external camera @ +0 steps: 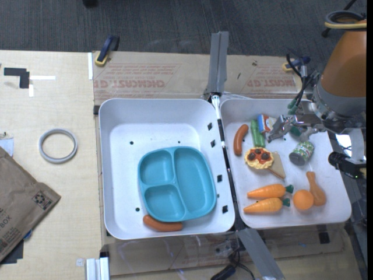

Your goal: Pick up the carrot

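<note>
Two orange carrots with green tops lie side by side near the front of the right bin. One carrot is the farther of the pair, and the other carrot lies just in front of it. My gripper hangs over the back of the same bin, well behind the carrots. It is close to a green vegetable and a small can. Nothing shows in its grasp.
The right bin also holds a red sausage, a pizza slice, an orange and a drumstick. In the left bin are a blue divided plate and a sausage. A tape ring lies on the bench at left.
</note>
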You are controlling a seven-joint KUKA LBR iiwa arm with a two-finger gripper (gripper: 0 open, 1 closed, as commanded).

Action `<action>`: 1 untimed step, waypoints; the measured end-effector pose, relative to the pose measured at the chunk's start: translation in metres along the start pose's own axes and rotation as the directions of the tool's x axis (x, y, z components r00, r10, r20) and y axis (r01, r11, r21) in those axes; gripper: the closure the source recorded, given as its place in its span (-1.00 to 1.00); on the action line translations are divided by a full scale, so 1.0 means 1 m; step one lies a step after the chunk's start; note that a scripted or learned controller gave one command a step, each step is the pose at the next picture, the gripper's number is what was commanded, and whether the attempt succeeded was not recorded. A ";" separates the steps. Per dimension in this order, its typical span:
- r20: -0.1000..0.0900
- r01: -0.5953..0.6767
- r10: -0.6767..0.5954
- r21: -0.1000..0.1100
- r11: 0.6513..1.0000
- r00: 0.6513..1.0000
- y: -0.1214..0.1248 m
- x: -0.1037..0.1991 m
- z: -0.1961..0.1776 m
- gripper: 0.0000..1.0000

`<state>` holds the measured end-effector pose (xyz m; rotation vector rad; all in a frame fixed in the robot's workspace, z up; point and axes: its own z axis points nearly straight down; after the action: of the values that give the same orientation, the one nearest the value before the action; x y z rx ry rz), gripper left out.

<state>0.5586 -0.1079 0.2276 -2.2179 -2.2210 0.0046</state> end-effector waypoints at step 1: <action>-0.001 -0.226 0.226 -0.002 0.974 0.974 -0.043 -0.014 0.136 -1.00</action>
<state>0.5150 -0.1215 0.0913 -2.4575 -1.9553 0.0016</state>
